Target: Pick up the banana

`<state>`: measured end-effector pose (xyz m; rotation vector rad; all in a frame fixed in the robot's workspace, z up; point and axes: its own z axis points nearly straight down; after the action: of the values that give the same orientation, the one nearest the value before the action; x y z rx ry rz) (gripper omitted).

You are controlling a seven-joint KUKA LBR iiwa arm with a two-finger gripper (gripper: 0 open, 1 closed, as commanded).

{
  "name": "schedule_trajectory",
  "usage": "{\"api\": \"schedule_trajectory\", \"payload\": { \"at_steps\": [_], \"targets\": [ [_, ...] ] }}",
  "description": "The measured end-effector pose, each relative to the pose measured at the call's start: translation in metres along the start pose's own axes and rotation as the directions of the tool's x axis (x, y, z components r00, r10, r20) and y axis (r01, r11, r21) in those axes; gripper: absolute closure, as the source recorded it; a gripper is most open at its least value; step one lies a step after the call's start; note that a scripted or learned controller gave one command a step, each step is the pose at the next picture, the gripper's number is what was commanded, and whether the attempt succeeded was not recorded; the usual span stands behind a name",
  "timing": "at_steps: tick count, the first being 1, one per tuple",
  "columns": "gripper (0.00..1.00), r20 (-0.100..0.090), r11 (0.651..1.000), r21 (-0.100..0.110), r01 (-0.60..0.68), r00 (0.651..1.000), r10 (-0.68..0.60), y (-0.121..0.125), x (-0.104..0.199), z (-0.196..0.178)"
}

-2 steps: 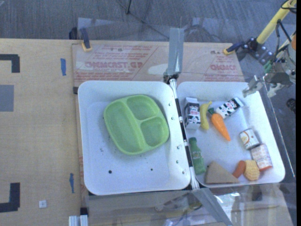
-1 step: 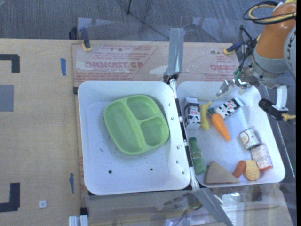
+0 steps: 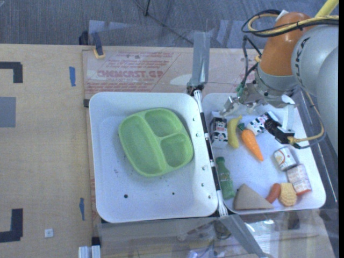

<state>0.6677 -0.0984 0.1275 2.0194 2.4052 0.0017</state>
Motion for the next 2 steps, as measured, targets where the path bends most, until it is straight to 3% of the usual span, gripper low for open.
{"api": "schedule_trajectory", "payload": {
  "at_steps": [1,2],
  "targets": [
    [0.0,0.015,0.956,-0.03,0.293,0.956,-0.292,-0.031,0.004,0.016],
    [0.0,0.003,0.888,-0.003,0.459,0.888,-0.459,-0.055,0.05,-0.058]
  ]
}}
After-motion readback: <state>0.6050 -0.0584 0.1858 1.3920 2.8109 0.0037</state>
